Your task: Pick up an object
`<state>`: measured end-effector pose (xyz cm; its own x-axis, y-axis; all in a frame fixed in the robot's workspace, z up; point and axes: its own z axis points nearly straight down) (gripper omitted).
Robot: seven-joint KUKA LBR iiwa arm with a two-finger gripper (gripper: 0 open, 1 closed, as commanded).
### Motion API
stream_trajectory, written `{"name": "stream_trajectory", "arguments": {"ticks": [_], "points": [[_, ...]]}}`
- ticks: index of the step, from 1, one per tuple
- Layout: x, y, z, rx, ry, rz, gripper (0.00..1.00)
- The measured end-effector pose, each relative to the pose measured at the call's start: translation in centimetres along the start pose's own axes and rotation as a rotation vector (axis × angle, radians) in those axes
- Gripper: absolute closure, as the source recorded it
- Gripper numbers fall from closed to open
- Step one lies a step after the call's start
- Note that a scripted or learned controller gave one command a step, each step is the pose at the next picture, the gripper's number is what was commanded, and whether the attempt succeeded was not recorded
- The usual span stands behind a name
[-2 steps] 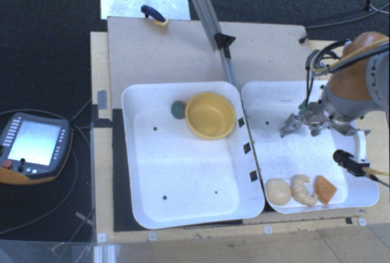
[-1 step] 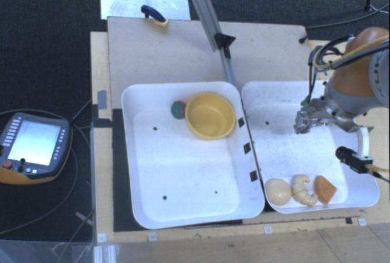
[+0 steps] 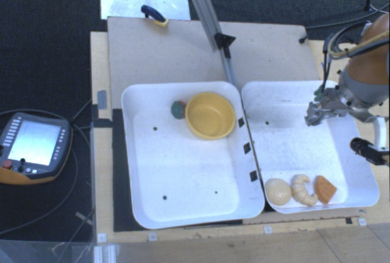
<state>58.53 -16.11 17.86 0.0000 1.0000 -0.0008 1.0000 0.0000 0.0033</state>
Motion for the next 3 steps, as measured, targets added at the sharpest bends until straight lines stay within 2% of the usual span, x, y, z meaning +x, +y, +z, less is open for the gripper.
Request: {"name": "stream_trajectory", "arguments": {"ticks": [1,2,3], "points": [[0.0,0.1,-5.3,-0.002,0.0,-0.001,1.0],[4.3,0.2,-5.7,0.002,0.001,-0.003,1.0],[10.3,1.3,-5.2,0.002,0.002,-0.005,1.0]]}}
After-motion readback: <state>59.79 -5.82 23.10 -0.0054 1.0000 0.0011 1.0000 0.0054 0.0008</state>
